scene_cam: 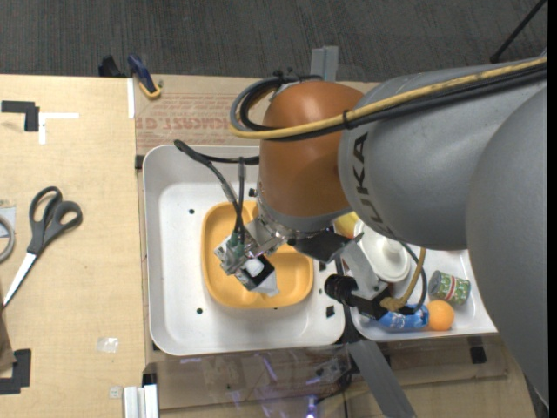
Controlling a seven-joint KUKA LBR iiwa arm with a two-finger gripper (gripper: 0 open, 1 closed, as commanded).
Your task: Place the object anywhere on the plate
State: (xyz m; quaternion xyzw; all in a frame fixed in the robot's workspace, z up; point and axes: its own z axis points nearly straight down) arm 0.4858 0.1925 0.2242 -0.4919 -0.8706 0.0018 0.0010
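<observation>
A yellow square plate [294, 279] with rounded corners lies in the left white bin [178, 259]. My gripper [250, 266] hangs low over the middle of the plate, under the orange band of the arm [300, 159]. A small black-and-white shape [258, 273] sits at the gripper's tip, just above the plate's surface. I cannot make out whether it is a held object or part of the gripper. The arm hides the plate's upper right part.
The right bin [474, 320] holds a white cup [388, 259], a green can [450, 287], an orange ball [441, 316], a blue bottle [405, 321] and a yellow item [346, 225]. Scissors [42, 226] lie on the wooden bench at the left.
</observation>
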